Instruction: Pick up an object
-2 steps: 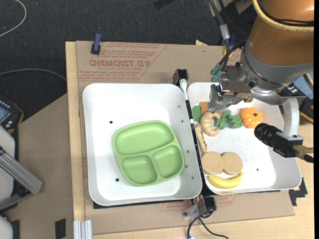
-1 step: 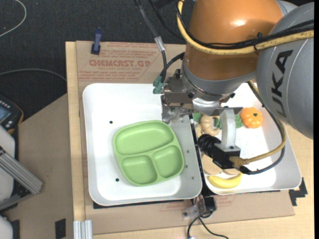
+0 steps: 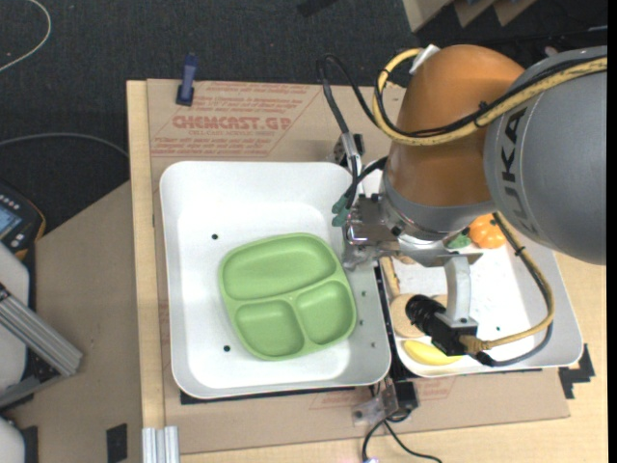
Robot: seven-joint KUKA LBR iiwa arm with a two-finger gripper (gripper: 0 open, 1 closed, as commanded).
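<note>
A light green divided plate [image 3: 286, 295] lies in the left white bin [image 3: 193, 201], towards its front right. My gripper [image 3: 361, 228] hangs over the wall between the two bins, just beyond the plate's far right corner, and the wrist covers much of it. An orange object [image 3: 484, 231] peeks out from under the arm in the right bin [image 3: 540, 328]. A yellow object [image 3: 424, 354] lies at that bin's front left edge. The arm hides most of the right bin.
The bins rest on a cardboard sheet [image 3: 231, 119] with red print. A small blue object [image 3: 186, 80] lies at the sheet's far left corner. Cables [image 3: 337, 104] run from the back to the wrist.
</note>
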